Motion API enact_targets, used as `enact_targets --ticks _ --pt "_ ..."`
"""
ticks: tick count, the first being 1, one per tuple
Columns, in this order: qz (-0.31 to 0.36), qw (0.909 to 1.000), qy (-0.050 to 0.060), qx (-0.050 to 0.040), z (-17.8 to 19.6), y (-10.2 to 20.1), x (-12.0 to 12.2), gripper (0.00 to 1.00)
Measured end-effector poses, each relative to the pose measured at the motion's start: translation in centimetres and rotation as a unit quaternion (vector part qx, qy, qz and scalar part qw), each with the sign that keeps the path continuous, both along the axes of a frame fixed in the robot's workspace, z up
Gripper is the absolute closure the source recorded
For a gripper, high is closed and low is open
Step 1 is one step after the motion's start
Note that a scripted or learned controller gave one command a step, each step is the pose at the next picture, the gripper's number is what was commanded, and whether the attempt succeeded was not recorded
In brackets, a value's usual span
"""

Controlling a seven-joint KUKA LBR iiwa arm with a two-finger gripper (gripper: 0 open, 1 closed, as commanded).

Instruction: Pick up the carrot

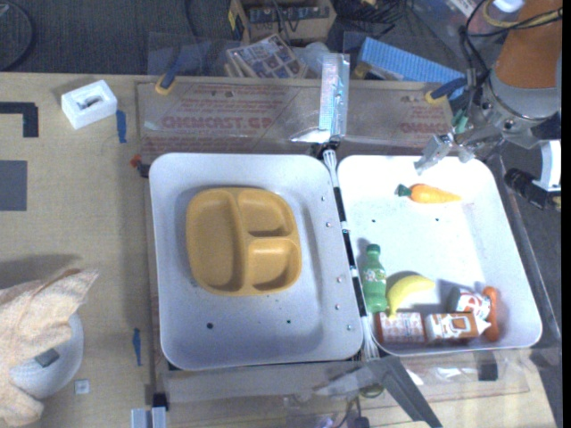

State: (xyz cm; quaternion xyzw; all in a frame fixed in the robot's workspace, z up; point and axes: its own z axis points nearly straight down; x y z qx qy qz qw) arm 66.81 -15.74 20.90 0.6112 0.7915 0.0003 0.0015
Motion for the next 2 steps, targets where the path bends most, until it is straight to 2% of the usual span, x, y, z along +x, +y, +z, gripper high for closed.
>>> enact_targets --ticks 1,2 --pt "0.121 0.9927 0.003 0.0009 -11.47 -3.02 -0.16 0.00" --pt "0.119 0.9928 0.000 0.0002 -10.52 -3.22 0.01 1.00"
